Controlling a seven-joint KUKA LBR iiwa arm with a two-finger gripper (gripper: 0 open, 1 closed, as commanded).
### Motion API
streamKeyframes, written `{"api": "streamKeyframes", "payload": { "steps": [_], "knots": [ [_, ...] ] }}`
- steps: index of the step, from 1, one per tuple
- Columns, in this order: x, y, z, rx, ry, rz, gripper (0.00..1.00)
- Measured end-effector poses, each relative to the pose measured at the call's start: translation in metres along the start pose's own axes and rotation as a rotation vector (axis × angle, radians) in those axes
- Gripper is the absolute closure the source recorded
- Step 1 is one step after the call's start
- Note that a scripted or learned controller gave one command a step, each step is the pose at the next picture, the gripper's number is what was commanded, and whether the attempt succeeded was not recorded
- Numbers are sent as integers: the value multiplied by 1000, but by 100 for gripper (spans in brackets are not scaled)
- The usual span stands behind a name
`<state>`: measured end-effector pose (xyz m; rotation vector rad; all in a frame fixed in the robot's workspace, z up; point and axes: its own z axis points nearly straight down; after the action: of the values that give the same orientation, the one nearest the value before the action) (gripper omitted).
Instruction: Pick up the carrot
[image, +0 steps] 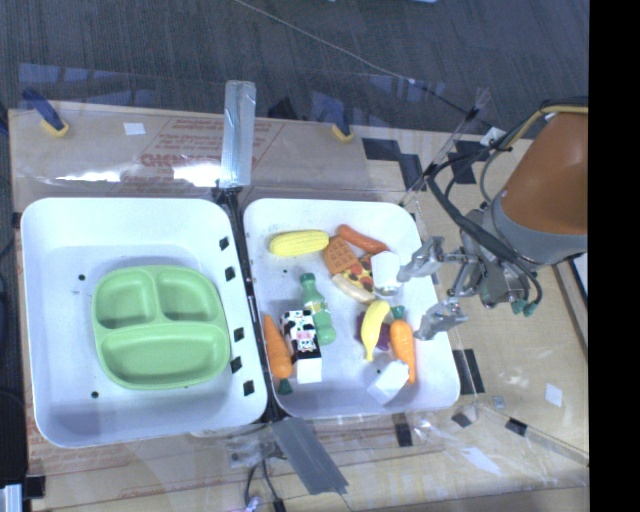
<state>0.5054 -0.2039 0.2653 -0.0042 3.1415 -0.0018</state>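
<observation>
Two carrots lie in the right bin (430, 385). One orange carrot (402, 345) sits near the bin's right wall, beside a banana (373, 325), with its green top pointing away from the bench's front. The other carrot (277, 347) rests along the bin's left wall. My gripper (417, 298) hovers at the bin's right edge, just above and right of the first carrot. It is open, one finger near a white cup (385, 270) and the other beside the carrot's top. Nothing is between the fingers.
The right bin also holds a corn cob (298, 242), a sausage (360, 240), a waffle-like piece (345, 262), a green bottle (315, 300), a cow-patterned carton (303, 340) and a white block (388, 380). A green divided plate (158, 325) lies in the left bin (50, 300).
</observation>
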Motion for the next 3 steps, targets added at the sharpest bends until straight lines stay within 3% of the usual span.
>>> {"api": "streamKeyframes", "payload": {
  "steps": [1, 2, 3],
  "knots": [
    [-9, -6, 172, 0, -4, 243, 0],
    [27, -6, 172, 0, -1, -86, 0],
    [25, -3, 162, 0, -4, -98, 100]
  ]
}}
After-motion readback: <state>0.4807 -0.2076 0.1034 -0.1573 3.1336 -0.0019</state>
